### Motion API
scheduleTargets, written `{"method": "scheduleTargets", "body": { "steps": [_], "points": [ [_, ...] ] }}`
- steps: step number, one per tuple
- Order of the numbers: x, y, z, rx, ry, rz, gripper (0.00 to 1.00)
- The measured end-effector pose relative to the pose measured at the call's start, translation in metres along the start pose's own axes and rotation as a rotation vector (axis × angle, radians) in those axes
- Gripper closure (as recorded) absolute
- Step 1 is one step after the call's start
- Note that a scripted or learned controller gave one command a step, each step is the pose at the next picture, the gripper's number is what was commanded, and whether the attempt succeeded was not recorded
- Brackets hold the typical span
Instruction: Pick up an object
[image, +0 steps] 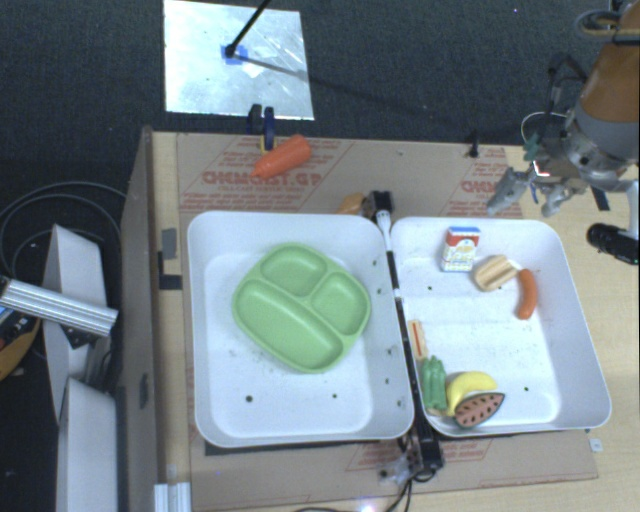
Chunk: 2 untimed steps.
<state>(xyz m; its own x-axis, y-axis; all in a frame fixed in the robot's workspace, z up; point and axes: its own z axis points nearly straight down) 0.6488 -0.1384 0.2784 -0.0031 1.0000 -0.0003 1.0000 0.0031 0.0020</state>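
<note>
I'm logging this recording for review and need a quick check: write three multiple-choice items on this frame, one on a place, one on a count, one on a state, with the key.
1. Where does the green divided plate lie?
A. In the left bin
B. In the right bin
C. On the cardboard behind the bins

2. How many compartments does that plate have?
A. Two
B. Three
C. Five

3. How does the gripper stand to the toy food in the right bin?
A. Clamped on the banana
B. Pressing on the milk carton
C. Raised beyond the bin's far right corner, touching none of it

Key: 1 A, the plate rests on the floor of the left bin. 2 B, one long section and two smaller ones show. 3 C, the gripper hangs over the cardboard, apart from the milk carton and the banana.
</note>
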Motion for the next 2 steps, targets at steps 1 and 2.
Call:
{"method": "scheduleTargets", "body": {
  "steps": [1,2],
  "points": [
    [0.012,0.019,0.101,0.008,0.002,-0.003,0.0],
    [-0.021,0.017,0.199,0.006,0.0,0.003,0.0]
  ]
}}
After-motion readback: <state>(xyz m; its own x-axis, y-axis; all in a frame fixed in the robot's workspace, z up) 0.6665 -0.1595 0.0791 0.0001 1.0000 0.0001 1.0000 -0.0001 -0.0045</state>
